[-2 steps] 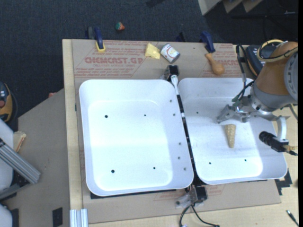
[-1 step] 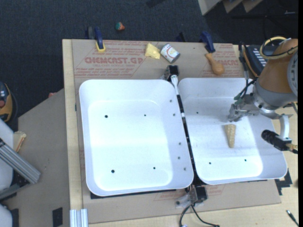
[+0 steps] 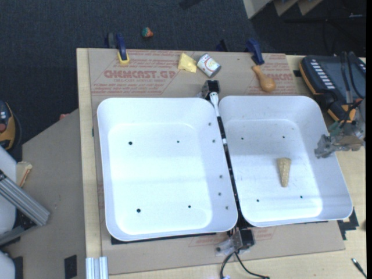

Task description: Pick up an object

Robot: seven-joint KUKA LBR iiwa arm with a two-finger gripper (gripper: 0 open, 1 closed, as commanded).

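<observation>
Cone (image 3: 283, 171) lay in right bin (image 3: 308, 112) — gripper (image 3: 332, 145) at its right rim — jaw state impossible to tell.

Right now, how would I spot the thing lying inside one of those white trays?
Find the right-hand white bin of the pair. On its floor, right of the middle, lies a small tan cone, narrow end toward the back. Similar-coloured bits sit outside the bins, on the board behind.
</observation>
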